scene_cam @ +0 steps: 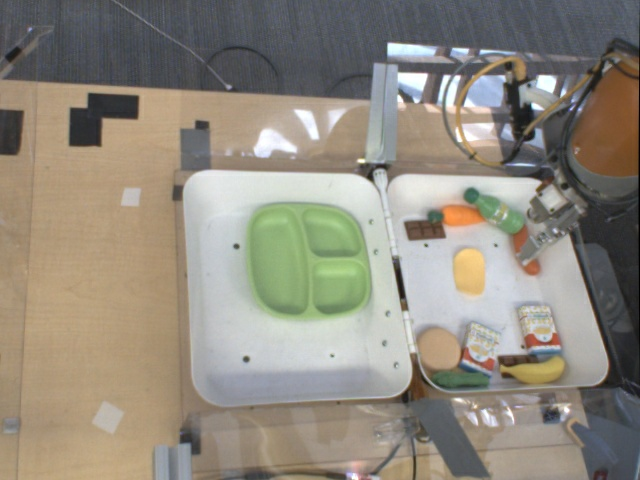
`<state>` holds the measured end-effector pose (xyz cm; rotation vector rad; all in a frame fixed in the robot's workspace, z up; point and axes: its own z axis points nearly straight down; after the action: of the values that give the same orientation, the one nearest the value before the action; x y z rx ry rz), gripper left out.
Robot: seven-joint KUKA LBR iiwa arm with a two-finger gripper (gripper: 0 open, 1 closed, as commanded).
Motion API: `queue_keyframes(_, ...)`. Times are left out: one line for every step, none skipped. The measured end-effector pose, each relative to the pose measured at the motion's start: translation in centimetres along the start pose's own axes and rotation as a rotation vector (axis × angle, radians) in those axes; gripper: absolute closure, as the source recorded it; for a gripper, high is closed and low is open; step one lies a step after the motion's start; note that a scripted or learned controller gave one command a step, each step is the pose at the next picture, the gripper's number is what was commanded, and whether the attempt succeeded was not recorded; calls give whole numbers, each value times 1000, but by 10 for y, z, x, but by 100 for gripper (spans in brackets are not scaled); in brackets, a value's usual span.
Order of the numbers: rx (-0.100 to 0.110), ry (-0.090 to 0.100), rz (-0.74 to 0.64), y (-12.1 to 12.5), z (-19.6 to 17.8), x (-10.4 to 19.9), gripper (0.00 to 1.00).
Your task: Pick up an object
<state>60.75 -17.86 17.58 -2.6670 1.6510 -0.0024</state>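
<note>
Pale wood of the desk (90, 268) at far left, marked with a few black patches. Next, the left bin (210, 368), white, carrying a green divided plate (305, 260) flat in its middle.

Past the divider, the right bin (500, 288), with all the loose things scattered over its floor. Nearest the divider, a brown chocolate bar (424, 230) up top and a round tan bun (438, 348) down low, a dark green pod (460, 377) just below the bun. Then a carrot (460, 216) touching a green bottle (495, 211), and a yellow oval (469, 271) alone in the middle. Lower down, a small carton (481, 343), a second carton (537, 328) and a banana (535, 371) against the near wall.

Toward the right wall, a red-orange piece (527, 255), lying on the bin floor. Directly above and just beside it, the pincer (545, 236), low in the bin, hanging from the grey and orange arm (605, 133). Spread or pressed together: cannot tell from this angle.

Judging by position, probably at the reach-and-close stage, with the red-orange piece as the likely target. Nothing visibly lifted: every item resting on white plastic. Left to do: a secure pinch, then a clear raise off the floor. Risk of nudging the piece against the wall, or of catching the bottle close by.
</note>
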Motion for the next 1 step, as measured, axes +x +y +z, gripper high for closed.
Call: queue_keyframes(4, -2, -31, -107, -50, -77, 100)
